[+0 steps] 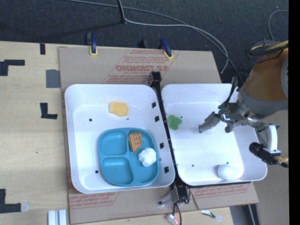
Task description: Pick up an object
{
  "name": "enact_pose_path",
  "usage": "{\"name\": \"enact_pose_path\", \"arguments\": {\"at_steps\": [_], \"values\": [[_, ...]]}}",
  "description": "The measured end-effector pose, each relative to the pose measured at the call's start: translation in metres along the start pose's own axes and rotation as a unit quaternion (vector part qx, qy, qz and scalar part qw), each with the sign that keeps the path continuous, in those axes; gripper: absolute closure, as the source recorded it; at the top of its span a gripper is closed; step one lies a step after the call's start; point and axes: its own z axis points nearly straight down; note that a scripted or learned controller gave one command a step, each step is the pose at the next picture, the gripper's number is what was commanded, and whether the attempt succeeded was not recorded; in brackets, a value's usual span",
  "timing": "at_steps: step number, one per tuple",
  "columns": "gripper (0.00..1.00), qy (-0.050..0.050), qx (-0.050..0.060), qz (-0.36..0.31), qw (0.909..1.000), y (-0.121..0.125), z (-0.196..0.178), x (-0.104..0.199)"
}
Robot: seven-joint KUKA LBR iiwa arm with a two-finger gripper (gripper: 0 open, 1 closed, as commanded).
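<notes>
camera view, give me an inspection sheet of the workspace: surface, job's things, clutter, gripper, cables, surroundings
surface: two shallow white bins side by side, left bin and right bin, on a cardboard sheet over a wooden bench.
job's things: left bin holds a yellow piece and a blue divided tray carrying a waffle-like piece and a white lump; right bin holds a green object near its left wall and a white ball near its front edge.
clutter: black tape marks on the bench.
gripper: gripper over the right bin, open, holding nothing.
cables: black cable across the dark floor behind.
surroundings: two clamps on the cardboard's far edge.
</notes>
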Motion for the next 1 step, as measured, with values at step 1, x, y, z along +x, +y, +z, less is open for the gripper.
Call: {"name": "enact_pose_path", "arguments": {"at_steps": [1], "values": [[0.00, -0.001, -0.003, -0.002, 1.0000, 0.0915, -0.0537, 0.0193]]}}
